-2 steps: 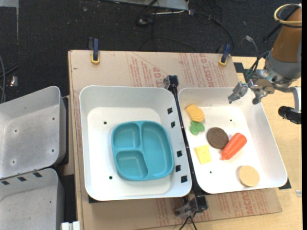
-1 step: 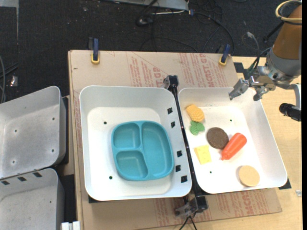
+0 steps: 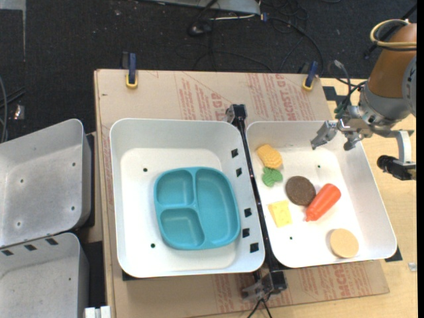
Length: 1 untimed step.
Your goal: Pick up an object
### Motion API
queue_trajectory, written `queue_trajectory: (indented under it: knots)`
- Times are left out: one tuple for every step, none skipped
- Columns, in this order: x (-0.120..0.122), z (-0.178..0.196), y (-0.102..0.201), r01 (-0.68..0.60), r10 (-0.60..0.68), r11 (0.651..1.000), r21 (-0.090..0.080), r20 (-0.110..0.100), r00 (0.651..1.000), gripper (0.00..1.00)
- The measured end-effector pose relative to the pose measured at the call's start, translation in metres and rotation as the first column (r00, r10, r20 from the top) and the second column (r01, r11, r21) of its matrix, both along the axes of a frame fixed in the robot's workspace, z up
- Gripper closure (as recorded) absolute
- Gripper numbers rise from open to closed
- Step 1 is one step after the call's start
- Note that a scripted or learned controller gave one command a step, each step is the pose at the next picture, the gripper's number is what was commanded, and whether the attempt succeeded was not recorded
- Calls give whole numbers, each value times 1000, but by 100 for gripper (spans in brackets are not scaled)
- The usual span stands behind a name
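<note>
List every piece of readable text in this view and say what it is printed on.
Red printing on the brown cardboard sheet under the two white bins: upside down and too blurred to read.
Red printing along the cardboard's front edge: also unreadable.
No other text is legible.

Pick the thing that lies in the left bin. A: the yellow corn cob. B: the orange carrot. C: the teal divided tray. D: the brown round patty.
C: the teal divided tray sits alone in the left bin, while the carrot, corn cob and brown patty all lie in the right bin.
</note>
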<state>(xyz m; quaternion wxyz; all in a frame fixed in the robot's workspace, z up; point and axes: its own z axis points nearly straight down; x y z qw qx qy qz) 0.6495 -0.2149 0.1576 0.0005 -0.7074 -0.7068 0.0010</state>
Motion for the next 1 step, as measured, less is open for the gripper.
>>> queue_trajectory:
  knots:
    - [0,-63,5,-4,4,1000,1,-1,1000,0]
